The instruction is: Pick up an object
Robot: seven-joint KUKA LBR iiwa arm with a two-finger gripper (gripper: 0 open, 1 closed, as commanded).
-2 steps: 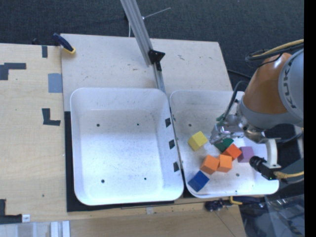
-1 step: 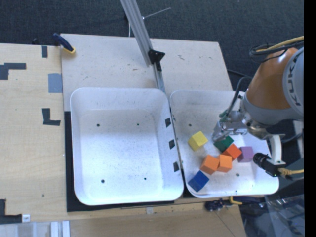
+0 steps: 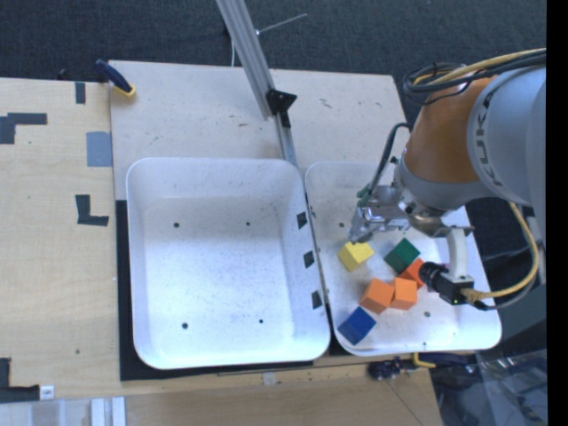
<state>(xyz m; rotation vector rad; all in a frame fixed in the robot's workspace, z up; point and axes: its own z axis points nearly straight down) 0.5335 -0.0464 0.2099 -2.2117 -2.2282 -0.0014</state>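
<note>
Looking down on the counter [image 3: 222,105], we are seeing pale wood with grey tape marks at its left and dark carpet lying beyond its far edge. Two white bins are sitting side by side: the left bin [image 3: 142,264] and the right bin [image 3: 479,327]. A grey metal rail [image 3: 253,47] is slanting in from the top toward the seam between them. The arm [image 3: 461,140] is reaching in from the right, and its hand [image 3: 373,220] is hovering over the right bin's far half, just above the yellow cube [image 3: 355,255]; we cannot tell how its grip is set. Near the yellow cube are lying a green cube [image 3: 402,255], two orange cubes [image 3: 388,295] and a blue cube [image 3: 357,325], crowding the bin's near half.
</note>
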